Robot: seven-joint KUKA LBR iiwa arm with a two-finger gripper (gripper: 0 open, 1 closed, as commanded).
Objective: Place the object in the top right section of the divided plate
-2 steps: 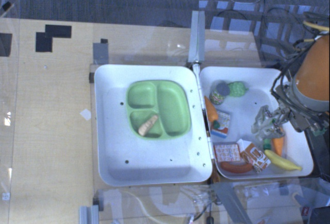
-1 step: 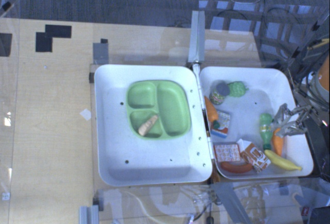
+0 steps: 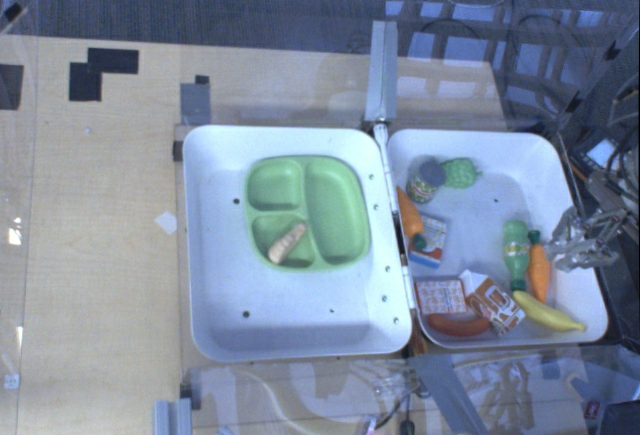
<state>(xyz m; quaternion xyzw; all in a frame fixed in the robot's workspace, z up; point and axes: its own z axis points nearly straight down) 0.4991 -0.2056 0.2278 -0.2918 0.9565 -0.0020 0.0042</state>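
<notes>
A green divided plate point(image 3: 335, 213) lies in the left bin point(image 3: 220, 303). A beige bread-like piece point(image 3: 286, 242) rests in the plate's lower left section. The large right section and the upper left section hold nothing. My gripper point(image 3: 578, 243) hangs over the right rim of the right bin point(image 3: 545, 158), just right of a green bottle point(image 3: 515, 248) and an orange carrot point(image 3: 539, 271). Nothing shows in its grasp.
The right bin also holds a green bumpy fruit point(image 3: 460, 172), a small can point(image 3: 427, 181), a second carrot point(image 3: 409, 213), a small carton point(image 3: 430, 238), two snack boxes point(image 3: 441, 297), a red sausage point(image 3: 458, 325) and a banana point(image 3: 548, 313). A metal post point(image 3: 382, 73) stands behind the bins.
</notes>
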